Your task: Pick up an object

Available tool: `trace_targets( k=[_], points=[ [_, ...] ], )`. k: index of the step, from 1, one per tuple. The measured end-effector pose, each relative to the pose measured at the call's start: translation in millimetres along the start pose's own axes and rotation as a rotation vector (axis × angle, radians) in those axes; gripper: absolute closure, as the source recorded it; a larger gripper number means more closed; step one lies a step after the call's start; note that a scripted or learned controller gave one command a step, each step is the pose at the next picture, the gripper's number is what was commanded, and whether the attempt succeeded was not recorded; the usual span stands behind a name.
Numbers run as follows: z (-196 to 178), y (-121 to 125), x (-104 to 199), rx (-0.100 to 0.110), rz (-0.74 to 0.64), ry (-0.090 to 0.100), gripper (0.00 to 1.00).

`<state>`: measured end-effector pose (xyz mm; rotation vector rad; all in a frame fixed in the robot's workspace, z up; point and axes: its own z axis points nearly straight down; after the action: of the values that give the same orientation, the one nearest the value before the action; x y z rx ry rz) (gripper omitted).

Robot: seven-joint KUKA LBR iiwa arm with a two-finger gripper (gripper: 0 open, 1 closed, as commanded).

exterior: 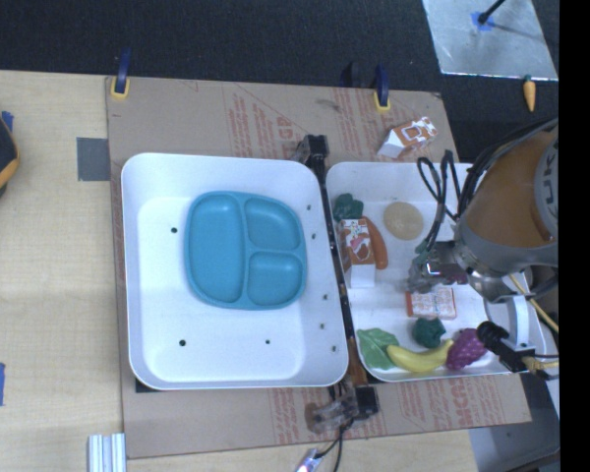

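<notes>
Over the right bin (374,177), the arm (511,205) is reaching in, its tool (431,273) hanging just above a red-and-white packet (433,304); whether it is spread I cannot tell. Nearby are lying a banana (418,359), purple grapes (464,348) and a tan disc (404,220).

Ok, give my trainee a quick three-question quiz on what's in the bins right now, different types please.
1. True or false: the blue divided plate lies in the left bin.
2. Multiple choice: what lies right beside the banana in the right bin, on its right? A) purple grapes B) the tan round piece C) a red cup
3. Fill in: the small carton lies on the cardboard, ____ both bins.

Key: 1 true; 2 A; 3 outside
</notes>
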<state>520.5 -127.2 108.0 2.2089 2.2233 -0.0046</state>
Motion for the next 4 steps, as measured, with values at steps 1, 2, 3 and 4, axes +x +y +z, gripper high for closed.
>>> trace_targets(
  k=[1,2,3,4],
  points=[
    [-126.1,8.5,-52.8,0.004,0.004,0.006,0.0],
    [-50.4,-15.8,0.1,0.008,0.001,0.008,0.0],
    [16.5,13.1,-22.1,0.006,0.002,0.007,0.0],
    [-118.8,33.5,-76.0,0.004,0.003,0.006,0.0]
  ],
)
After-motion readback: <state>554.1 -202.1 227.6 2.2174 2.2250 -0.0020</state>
